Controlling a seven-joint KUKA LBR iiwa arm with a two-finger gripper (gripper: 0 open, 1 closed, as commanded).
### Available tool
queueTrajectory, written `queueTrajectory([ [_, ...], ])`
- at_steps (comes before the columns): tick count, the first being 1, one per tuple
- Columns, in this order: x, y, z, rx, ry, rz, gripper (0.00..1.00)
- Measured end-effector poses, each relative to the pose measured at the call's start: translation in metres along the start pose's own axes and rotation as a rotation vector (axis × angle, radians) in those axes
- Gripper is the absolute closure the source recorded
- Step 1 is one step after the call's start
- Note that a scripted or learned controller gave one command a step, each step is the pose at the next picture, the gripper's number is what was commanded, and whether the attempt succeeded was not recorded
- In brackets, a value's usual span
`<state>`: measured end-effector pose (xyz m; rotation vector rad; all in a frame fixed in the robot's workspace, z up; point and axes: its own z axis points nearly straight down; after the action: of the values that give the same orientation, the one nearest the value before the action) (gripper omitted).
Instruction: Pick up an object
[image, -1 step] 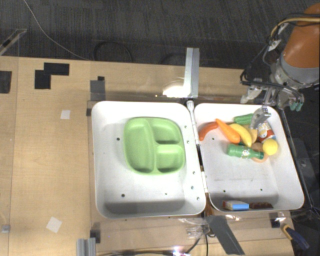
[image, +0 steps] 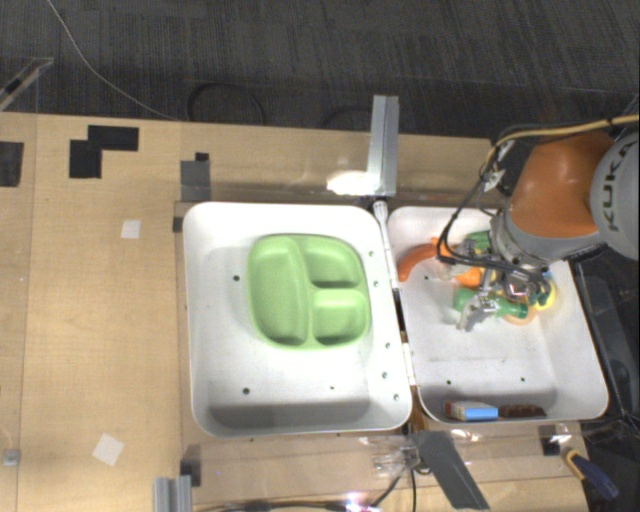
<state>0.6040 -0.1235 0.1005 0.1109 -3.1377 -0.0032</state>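
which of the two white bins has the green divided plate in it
The left bin, away from the arm; the green plate lies in its middle. The right bin holds small mixed items under the gripper.

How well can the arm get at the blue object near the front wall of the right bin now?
Probably yes. The blue object lies by itself against the right bin's front wall, and the pincer hangs over that bin, with bare floor between them.

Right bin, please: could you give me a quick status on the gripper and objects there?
Gripper low in right bin, nothing seen held. Small objects heaped under the wrist; orange piece near divider. Blue-and-brown item at front wall, apart.
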Motion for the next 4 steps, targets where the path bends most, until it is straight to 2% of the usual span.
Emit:
queueTrajectory([
  [1, -0.003, 0.022, 0.011, 0.005, -0.015, -0.042, 0.0],
  [2, 0.034, 0.035, 0.01, 0.005, -0.018, -0.038, 0.0],
  [3, 0.037, 0.021, 0.01, 0.002, -0.019, 0.042, 0.0],
  [4, 0.017, 0.022, 0.01, 0.004, -0.017, 0.024, 0.0],
])
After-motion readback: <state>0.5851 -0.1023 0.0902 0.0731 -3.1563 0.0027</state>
